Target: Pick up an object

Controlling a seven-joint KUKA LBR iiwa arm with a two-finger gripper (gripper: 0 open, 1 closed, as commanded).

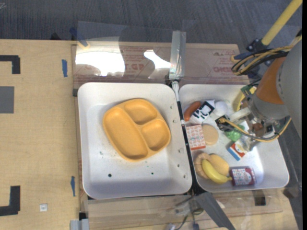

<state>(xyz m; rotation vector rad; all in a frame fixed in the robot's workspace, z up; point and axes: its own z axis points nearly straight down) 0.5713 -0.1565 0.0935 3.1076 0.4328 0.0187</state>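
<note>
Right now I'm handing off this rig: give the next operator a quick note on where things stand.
Gripper: low over the right bin, among the clutter; finger state unclear.
Things: banana, small red jar and printed card lie in the right bin. Orange divided plate sits alone in the left bin.
Done: nothing visibly picked.
Left: grasp one object and lift it.

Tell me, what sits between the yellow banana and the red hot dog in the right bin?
In the camera view, a round tan cookie and a small patterned packet lie between the banana and the hot dog.
</note>
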